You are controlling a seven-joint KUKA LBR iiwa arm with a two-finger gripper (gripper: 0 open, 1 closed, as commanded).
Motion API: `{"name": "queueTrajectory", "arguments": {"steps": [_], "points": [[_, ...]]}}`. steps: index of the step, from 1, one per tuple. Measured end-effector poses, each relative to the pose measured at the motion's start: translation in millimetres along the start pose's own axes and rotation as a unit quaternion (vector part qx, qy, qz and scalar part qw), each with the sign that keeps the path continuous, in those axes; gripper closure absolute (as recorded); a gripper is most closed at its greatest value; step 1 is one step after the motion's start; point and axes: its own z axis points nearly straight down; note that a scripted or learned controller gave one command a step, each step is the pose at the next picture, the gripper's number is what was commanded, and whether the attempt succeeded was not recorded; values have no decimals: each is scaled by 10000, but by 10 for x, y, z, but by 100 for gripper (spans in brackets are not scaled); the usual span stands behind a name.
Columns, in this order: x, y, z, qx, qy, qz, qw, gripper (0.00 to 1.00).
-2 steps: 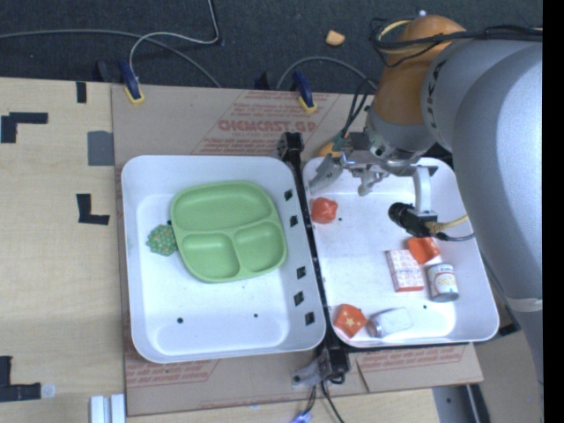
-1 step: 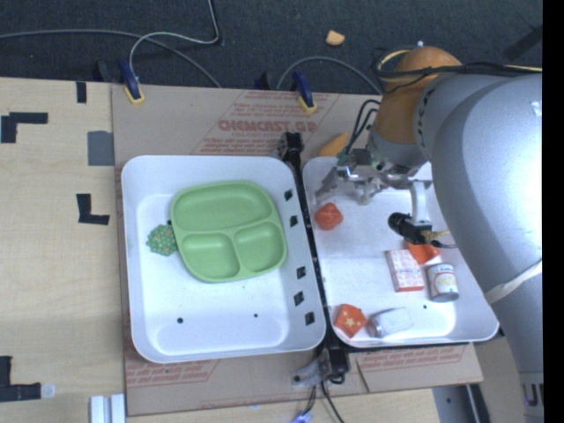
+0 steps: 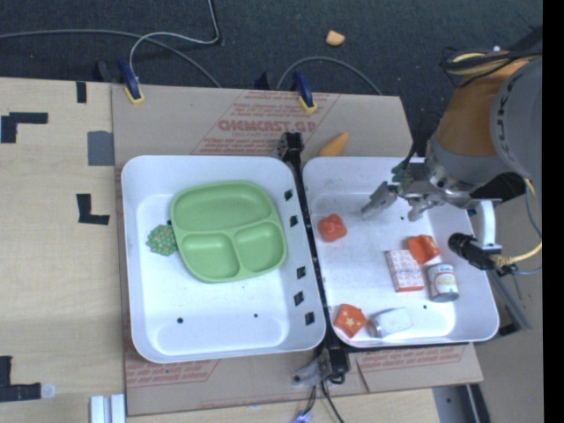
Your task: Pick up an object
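My gripper (image 3: pixel 398 206) hangs over the back of the right bin (image 3: pixel 352 176), open, with nothing between its fingers. One finger (image 3: pixel 377 200) points left toward a small red-orange round object (image 3: pixel 331 227), which lies apart from it near the bin's left wall. Below the gripper lie an orange block (image 3: pixel 423 248), a pink and white packet (image 3: pixel 404 270) and a small can (image 3: pixel 442 282). A red box (image 3: pixel 350 321) and a grey-white object (image 3: pixel 390 322) sit at the front edge.
The left bin (image 3: pixel 141 298) holds a green divided plate (image 3: pixel 229 229) with a green broccoli piece (image 3: pixel 161 239) beside it. An orange carrot-like piece (image 3: pixel 334 144) lies on the cardboard behind the bins. A black divider (image 3: pixel 304 236) runs between the bins.
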Motion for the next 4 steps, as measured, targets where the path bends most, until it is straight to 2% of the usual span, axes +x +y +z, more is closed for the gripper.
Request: {"name": "queueTrajectory", "arguments": {"steps": [1, 2, 3, 4], "points": [[-589, -399, 846, -12, 11, -14, 10000, 0], [-858, 318, 378, -3, 0, -11, 10000, 0], [-901, 265, 906, -15, -4, -12, 10000, 0], [-905, 271, 804, -29, -24, -15, 10000, 100]]}}
